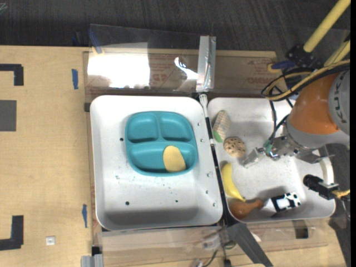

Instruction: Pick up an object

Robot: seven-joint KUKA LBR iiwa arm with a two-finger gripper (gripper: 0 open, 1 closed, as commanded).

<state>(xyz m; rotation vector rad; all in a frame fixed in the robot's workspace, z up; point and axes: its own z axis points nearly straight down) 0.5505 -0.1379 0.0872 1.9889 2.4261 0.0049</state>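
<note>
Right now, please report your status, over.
Pincer low in right bin, nothing seen between fingers. Cookie just left of it. Banana near bin's front-left wall.

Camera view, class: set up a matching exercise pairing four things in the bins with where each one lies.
Things:
1. yellow oval piece
2. banana
3. cookie
4. black-and-white toy

Places:
A. right bin, along its left wall
B. right bin, near its front right corner
C. teal divided plate, front compartment
D. right bin, just left of the gripper

Pairs: 1-C, 2-A, 3-D, 4-B
</note>
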